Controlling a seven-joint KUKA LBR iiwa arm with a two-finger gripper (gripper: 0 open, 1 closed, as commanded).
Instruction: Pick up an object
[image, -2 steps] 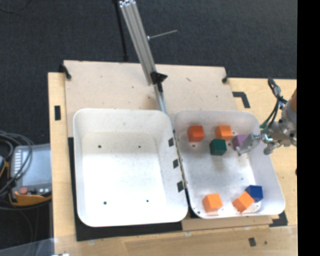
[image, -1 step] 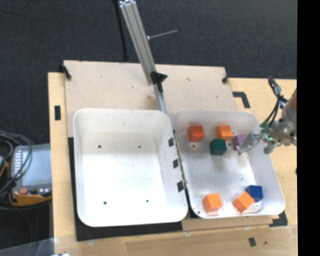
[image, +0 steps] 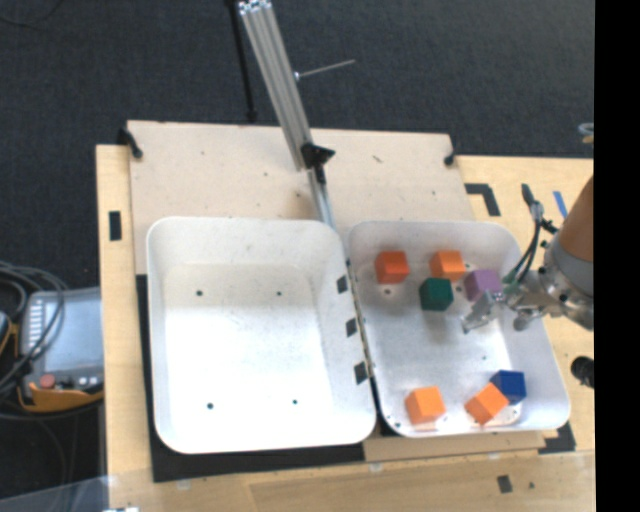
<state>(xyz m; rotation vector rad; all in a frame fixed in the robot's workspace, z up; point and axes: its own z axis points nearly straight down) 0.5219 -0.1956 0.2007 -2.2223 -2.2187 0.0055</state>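
The gripper (image: 478, 312) hangs over the right bin (image: 535, 345), just below a purple block (image: 482, 282); whether its jaws are apart I cannot tell. Orange blocks (image: 391, 266), a green block (image: 435, 294) and a blue block (image: 509, 384) lie around it

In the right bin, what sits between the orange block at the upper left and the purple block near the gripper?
In the camera view, a second orange block and a dark green block lie between them.
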